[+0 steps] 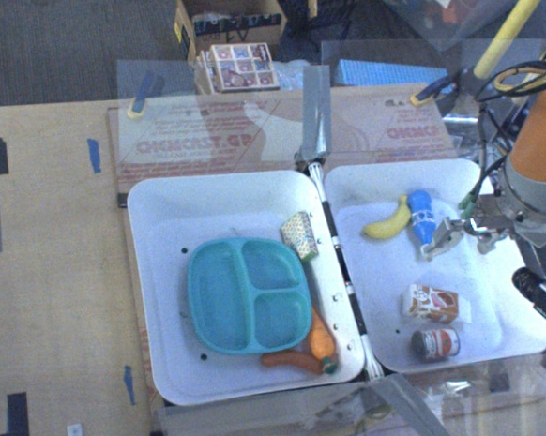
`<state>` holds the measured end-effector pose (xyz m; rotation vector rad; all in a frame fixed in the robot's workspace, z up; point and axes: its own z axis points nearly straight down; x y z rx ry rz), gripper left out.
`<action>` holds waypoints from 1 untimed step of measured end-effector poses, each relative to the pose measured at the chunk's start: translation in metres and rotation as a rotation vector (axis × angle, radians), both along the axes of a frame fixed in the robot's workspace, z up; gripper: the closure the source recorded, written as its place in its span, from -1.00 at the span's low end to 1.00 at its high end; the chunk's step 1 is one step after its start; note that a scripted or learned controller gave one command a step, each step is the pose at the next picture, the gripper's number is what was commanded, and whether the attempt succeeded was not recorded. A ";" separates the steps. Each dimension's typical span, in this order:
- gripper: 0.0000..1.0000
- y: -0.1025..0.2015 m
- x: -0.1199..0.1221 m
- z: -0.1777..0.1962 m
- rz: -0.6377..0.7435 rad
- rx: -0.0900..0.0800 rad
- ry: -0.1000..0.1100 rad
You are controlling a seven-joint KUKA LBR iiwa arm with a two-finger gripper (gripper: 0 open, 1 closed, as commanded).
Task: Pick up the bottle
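A blue bottle with a white label lies in the right bin, near its back, beside a yellow banana on its left. My gripper hangs just to the right of the bottle, slightly nearer the front. It is open, with nothing between its fingers. The left fingertip is close to the bottle's lower end; whether it touches I cannot tell. The grey arm with its orange band comes in from the right edge.
A small juice carton and a can lie toward the front of the right bin. The left bin holds a teal divided plate, a patterned pouch, a carrot and an orange piece.
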<state>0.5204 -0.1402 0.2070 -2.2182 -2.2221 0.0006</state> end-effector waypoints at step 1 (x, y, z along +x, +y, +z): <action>-1.00 -0.048 0.045 -0.113 -0.096 -0.002 -0.004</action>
